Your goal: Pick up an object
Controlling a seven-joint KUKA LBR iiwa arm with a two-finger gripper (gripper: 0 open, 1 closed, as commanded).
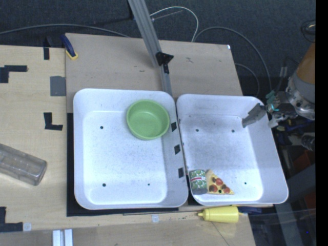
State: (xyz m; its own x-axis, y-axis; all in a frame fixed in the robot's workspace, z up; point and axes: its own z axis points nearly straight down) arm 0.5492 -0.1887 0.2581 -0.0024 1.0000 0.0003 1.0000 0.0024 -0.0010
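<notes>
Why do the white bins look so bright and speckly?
In the camera view, overhead light washes out the left bin and right bin; the dark specks look like marks on them. The green bowl stays fairly sharp, while the arm at the edge looks blurry.

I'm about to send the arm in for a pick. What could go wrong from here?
1. The pizza slice toy lies flat against the small green packet near the right bin's front left corner, so a grasp may catch both or slip off.
2. Both sit close to the right bin wall, which could block the gripper.
3. The green bowl in the left bin is wide and round; a pinch on its rim may slide.
</notes>
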